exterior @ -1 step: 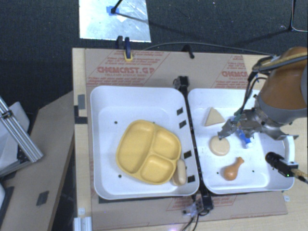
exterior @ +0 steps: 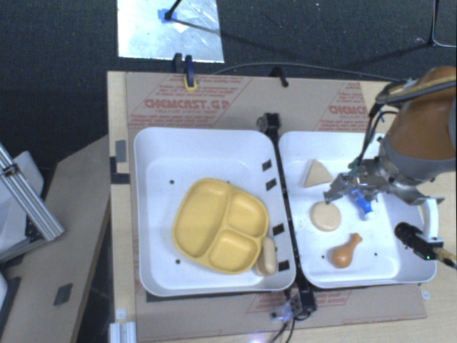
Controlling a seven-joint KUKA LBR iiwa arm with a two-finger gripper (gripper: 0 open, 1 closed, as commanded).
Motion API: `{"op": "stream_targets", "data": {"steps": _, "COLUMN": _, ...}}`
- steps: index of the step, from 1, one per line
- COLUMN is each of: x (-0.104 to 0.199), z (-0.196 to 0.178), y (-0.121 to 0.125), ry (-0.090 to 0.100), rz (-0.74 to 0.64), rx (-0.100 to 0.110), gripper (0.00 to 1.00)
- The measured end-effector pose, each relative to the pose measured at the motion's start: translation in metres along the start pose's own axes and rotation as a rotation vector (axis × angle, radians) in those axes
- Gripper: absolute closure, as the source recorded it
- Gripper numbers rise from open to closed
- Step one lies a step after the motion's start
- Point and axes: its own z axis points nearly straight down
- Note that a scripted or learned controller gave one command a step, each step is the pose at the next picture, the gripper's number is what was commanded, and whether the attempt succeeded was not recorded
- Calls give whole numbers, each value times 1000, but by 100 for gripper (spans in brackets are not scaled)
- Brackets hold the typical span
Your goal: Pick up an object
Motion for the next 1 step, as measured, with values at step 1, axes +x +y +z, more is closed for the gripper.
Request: {"op": "stream_targets", "data": {"steps": 1, "x": -9, "z": 48, "y": -3, "ry": 1, "rz": 3, "rx": 5, "gripper": 0}}
